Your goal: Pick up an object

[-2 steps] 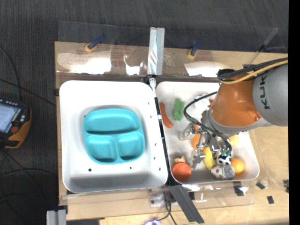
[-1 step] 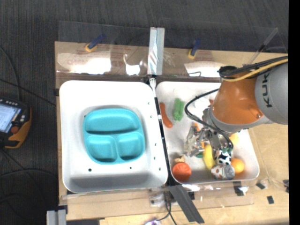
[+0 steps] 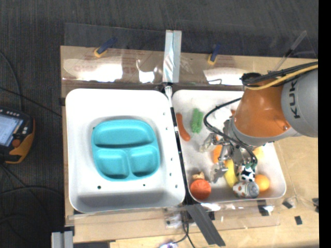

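We see gripper point(image 3: 226, 161) low in right bin point(image 3: 178, 103), near front wall, crowded by toys; jaw state unclear. Green piece point(image 3: 196, 120) lies lengthwise front-to-back, open floor around.

You see bright, even overhead lighting. Glare streaks the clear sheet point(image 3: 119, 68) just behind the left white bin point(image 3: 77, 154). Shadows inside that bin are soft. Focus is slightly soft throughout; the surrounding floor is dim.

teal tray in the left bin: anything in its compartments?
Empty. The teal tray lies flat in the left bin, and all three compartments show bare teal.
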Robot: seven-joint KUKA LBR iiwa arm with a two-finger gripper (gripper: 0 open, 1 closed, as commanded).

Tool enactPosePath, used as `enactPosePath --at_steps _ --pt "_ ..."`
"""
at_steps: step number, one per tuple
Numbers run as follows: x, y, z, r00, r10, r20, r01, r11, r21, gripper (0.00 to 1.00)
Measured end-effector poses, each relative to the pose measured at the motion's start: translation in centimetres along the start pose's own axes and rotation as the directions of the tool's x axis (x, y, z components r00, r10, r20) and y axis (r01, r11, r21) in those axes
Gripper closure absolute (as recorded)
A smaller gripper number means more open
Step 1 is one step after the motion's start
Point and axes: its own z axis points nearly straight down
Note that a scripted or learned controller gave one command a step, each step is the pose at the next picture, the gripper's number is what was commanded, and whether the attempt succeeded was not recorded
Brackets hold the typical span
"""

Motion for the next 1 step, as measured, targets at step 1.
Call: enactPosePath --at_steps 1 --pt "-0.87 0.49 1.1 0.997 0.07 -0.007 -0.07 0.998 -0.004 0.0"
